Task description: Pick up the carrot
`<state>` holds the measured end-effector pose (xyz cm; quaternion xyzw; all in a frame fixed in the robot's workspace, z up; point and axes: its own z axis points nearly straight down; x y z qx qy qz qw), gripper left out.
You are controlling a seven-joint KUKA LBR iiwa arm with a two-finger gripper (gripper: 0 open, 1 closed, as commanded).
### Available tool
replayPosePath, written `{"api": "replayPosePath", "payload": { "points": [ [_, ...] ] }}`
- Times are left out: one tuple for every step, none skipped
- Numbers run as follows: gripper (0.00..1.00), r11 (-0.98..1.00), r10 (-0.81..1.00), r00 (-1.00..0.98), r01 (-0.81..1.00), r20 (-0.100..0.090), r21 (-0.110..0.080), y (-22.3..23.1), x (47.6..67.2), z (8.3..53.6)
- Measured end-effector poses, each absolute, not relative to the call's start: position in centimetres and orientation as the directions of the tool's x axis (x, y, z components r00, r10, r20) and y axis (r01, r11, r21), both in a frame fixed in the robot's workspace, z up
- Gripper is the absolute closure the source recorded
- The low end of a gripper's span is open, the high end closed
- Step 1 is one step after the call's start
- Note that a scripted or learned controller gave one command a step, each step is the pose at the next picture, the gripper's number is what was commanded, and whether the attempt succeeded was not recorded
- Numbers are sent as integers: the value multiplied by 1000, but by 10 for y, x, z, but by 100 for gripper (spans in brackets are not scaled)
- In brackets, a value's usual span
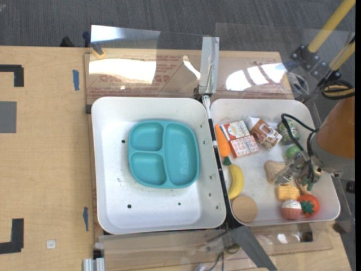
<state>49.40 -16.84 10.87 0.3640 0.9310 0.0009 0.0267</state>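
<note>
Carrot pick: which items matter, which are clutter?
Job:
carrot, right bin's left edge
gripper, over the right bin's right side

Clutter:
banana
two snack boxes
tomato
teal divided plate, left bin

Gripper point(298, 171): low over the right bin point(324, 151).
Carrot point(223, 143): well to its left, against that bin's left wall.
Banana point(236, 180): left of it, just below the carrot.
Divided plate point(164, 153): far left, in the left bin point(107, 151).
</note>
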Motion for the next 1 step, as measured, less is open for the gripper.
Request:
{"api": "replayPosePath", "payload": {
  "points": [
    [100, 674, 738, -674, 738, -7, 3, -188, 481, 146]
  ]
}}
